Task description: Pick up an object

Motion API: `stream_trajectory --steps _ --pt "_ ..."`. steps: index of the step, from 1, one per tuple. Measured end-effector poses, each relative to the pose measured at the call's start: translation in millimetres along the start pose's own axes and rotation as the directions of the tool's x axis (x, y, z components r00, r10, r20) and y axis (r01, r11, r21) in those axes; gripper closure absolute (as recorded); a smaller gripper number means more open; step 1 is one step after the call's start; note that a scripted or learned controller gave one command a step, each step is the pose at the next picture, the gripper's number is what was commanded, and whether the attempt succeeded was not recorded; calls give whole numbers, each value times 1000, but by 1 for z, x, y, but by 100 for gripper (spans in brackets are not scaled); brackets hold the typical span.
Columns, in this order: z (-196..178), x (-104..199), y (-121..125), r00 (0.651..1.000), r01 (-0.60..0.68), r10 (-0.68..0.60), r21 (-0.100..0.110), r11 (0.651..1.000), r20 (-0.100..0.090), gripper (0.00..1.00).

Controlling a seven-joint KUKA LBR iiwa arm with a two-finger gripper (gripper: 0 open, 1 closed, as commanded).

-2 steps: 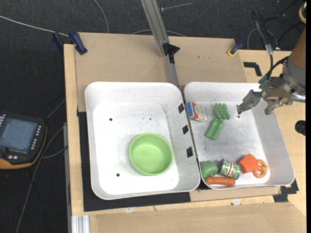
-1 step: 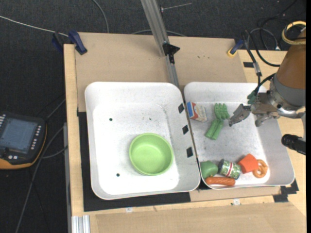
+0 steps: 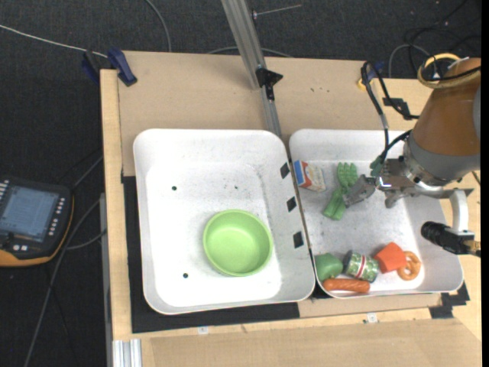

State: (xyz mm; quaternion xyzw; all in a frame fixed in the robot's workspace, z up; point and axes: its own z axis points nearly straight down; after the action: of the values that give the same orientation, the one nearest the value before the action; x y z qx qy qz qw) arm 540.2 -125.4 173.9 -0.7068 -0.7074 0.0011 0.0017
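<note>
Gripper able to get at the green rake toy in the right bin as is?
Probably yes. The gripper sits right beside the green rake toy in the right bin, with nothing lying on the toy. The small carton nearby could crowd a finger.

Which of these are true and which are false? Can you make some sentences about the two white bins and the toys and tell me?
1. The green bowl sits in the left bin. True.
2. The orange toy lies in the left bin. False: it lies in the right bin, near its front edge.
3. The gripper is over the right bin, beside the green rake toy. True.
4. The small carton stands inside the green bowl. False: it is in the right bin, near the back left.
5. The left bin holds many toys. False: just the bowl.
</note>
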Motion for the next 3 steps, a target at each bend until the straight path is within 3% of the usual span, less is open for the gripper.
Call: stream_trajectory --steps 1,2,3 --pt "60 -7 -4 1000 -1 1 1 1000 0 0" --pt "46 -6 -3 1000 0 0 -5 1000 0 100" --pt "-14 -8 4 1000 0 0 -9 1000 2 100"
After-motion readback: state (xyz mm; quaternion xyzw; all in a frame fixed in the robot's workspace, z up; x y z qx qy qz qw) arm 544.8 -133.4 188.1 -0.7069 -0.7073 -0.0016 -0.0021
